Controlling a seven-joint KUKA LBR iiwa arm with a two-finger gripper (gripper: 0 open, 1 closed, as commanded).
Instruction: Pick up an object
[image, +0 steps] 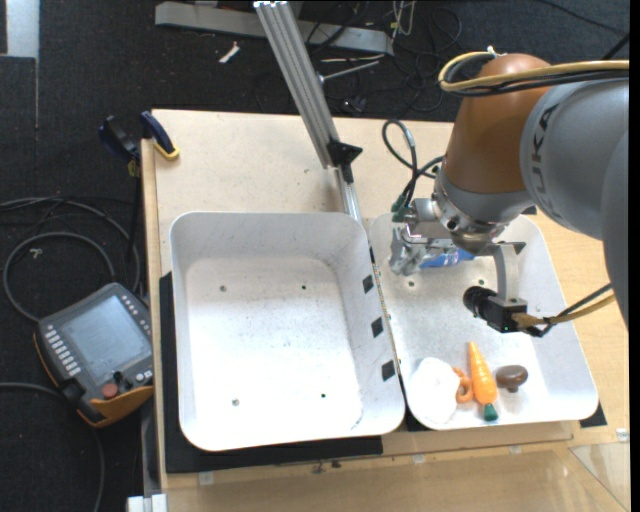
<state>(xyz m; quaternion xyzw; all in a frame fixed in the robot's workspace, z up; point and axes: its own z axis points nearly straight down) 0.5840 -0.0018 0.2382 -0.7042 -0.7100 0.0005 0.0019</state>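
Note:
My gripper (403, 256) hangs low over the far left part of the right bin (560, 330), under the grey and orange wrist. A blue object (441, 259) lies right beside it, partly hidden under the wrist; I cannot tell whether they touch. At the bin's near edge lie an orange carrot (481, 374) with a green end, a small orange piece (462, 387), a brown rounded object (512, 377) and a white round object (435, 391).
The left bin (200, 250) sits beside the right one, their walls meeting near the gripper. A black part (494, 306) on a bracket hangs from the arm over the right bin. A slanted metal pole (305, 90) rises behind the bins. A teach pendant (95, 350) lies on the floor at left.

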